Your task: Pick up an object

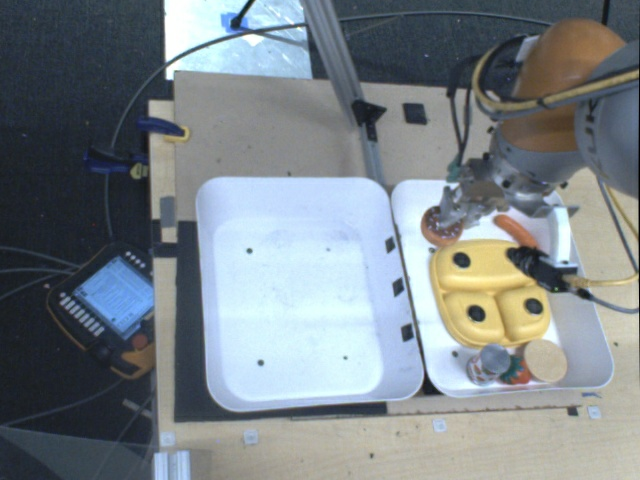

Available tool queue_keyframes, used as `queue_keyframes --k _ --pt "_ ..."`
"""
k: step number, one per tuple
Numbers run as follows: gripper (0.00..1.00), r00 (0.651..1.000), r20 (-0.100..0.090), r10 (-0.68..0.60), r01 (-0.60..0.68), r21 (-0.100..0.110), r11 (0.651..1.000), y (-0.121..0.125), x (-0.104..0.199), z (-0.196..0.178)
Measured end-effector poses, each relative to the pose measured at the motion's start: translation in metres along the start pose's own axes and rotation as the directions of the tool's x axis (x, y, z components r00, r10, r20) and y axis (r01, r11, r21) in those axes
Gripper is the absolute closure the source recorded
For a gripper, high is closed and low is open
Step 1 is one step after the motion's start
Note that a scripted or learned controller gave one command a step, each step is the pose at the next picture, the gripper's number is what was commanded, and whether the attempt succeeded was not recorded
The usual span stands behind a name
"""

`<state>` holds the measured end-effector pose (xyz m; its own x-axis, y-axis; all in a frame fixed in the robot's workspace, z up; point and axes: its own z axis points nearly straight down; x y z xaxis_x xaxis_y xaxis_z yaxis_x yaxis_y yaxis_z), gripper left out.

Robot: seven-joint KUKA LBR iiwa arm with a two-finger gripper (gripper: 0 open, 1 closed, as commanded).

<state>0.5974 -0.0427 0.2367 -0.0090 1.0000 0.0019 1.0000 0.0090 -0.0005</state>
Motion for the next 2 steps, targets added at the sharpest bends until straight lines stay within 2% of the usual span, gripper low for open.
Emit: queue_keyframes --k 1,2 --pt "1.0 1.0 -0.001 -0.002 0.002 -0.001 1.0 -0.012 0.058 -0.005" --pt "1.0 1.0 0.0 0.0 0.0 0.001 1.0 -0.032 0.106 0.011"
